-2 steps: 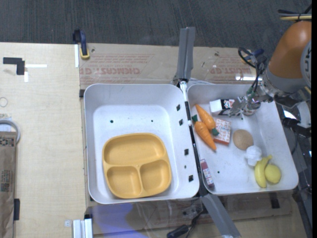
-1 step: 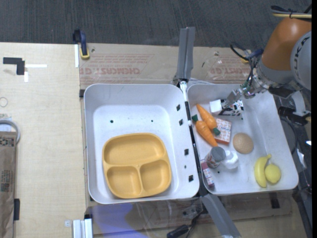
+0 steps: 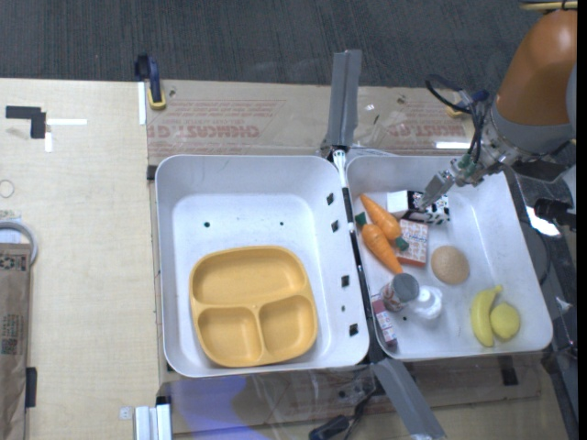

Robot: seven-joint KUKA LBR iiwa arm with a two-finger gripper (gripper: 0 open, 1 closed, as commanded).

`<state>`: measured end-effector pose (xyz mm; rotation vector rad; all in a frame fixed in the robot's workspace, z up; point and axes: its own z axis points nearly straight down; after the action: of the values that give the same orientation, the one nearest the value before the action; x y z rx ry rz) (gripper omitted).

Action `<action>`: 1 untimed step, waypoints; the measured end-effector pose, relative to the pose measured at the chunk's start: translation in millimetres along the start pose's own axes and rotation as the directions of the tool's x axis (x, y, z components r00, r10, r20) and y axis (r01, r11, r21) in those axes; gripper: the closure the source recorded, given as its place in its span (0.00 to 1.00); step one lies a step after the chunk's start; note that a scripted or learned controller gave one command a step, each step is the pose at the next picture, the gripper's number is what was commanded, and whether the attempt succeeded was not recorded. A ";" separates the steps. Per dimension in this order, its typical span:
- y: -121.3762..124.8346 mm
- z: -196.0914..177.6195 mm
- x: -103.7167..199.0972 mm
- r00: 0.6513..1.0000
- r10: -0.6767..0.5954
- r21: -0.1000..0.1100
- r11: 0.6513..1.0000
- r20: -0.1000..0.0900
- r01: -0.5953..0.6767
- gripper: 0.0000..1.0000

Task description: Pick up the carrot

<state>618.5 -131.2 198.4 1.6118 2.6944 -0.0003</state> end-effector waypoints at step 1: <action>-43.2 6.7 93.5 0.966 -0.257 0.001 0.966 -0.002 0.257 0.00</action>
<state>536.2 -69.2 191.4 1.2505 2.8827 -0.0002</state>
